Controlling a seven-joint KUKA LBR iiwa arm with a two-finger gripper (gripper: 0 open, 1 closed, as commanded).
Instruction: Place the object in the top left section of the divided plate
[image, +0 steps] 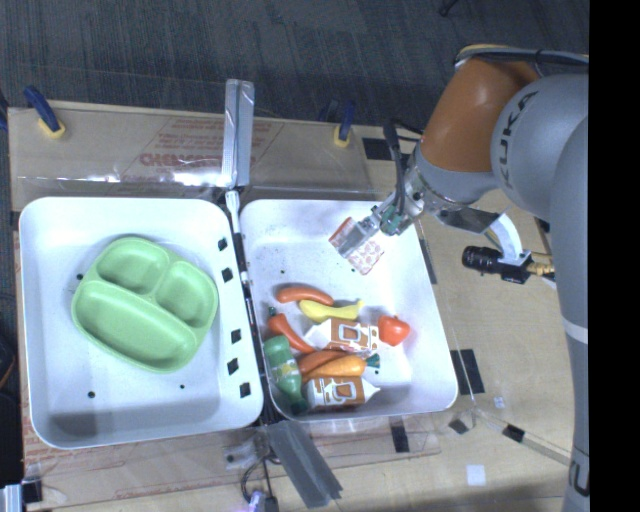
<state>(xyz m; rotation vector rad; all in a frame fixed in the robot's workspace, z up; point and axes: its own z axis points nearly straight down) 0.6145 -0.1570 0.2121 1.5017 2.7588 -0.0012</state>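
Two shallow white bins with rounded corners sit side by side on the desk. The left bin (40, 330) carries a pale green divided plate (145, 303), smooth and plastic-looking, lying at a slant with two small rounded sections along its upper edge and one long section below. The right bin (425, 330) has a heap of glossy toy food in its lower half: an orange carrot-like piece (303, 294), a yellow banana shape (332, 311), a red tomato-like piece (394, 329), green pieces at the lower left and labelled white cartons. The grey arm with its orange band (470, 110) reaches in from the right and bends down over the upper part of the right bin. Its end effector (385, 222) hangs there; just beside it on the lower left is a small boxy object (357, 243) (patterned red and white, tilted), raised near the tip, though whether the end effector is spread or pinching it I cannot tell
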